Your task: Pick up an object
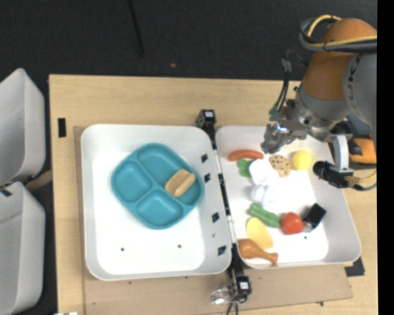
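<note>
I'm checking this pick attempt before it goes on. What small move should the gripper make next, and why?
Probably a short descent. The gripper hangs over the right bin's far end with nothing visibly held, and the cookie and orange sausage lie just beneath it, apart enough to suit a grasp.

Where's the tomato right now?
The tomato lies in the right bin, toward its near side, between the green vegetable and a black block.

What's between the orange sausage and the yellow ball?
In the camera view, a speckled cookie lies between the orange sausage and the yellow ball.
</note>
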Robot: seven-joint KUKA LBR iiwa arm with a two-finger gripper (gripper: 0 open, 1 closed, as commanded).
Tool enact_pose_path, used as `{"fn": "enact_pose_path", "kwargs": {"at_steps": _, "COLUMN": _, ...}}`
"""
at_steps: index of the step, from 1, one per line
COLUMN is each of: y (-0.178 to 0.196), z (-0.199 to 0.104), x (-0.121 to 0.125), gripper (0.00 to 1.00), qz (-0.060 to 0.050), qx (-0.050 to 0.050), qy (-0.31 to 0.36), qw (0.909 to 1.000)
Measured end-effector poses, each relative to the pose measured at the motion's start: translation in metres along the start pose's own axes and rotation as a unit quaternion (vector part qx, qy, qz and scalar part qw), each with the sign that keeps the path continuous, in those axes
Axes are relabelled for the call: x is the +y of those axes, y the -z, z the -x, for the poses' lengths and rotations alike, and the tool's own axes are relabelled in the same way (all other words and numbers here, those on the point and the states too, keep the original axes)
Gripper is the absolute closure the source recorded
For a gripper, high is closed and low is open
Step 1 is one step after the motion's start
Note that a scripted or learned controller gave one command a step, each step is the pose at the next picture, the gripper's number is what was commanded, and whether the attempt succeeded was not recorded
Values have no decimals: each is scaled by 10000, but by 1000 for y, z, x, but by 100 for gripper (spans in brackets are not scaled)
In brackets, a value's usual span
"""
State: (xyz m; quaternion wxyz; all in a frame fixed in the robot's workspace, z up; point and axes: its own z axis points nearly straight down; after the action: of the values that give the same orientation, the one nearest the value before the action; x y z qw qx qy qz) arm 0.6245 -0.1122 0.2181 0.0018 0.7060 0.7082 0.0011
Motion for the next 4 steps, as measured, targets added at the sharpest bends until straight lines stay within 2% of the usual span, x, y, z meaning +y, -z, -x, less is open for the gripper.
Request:
{"fn": "enact_pose_path", "kwargs": {"at_steps": 1, "y": 22, "z": 1, "x": 1, "gripper": 100, "qz": -23, "qx": 4, "qy": 5, "qw": 10000}}
{"fn": "enact_pose_path", "kwargs": {"at_steps": 2, "y": 26, "z": -43, "x": -36, "gripper": 100, "qz": -42, "qx": 8, "qy": 9, "qw": 10000}}
{"fn": "enact_pose_path", "kwargs": {"at_steps": 3, "y": 32, "z": -83, "x": -63, "gripper": 100, "qz": -38, "qx": 11, "qy": 11, "qw": 10000}}
{"fn": "enact_pose_path", "kwargs": {"at_steps": 4, "y": 28, "z": -110, "x": -79, "gripper": 100, "qz": -43, "qx": 5, "qy": 7, "qw": 10000}}
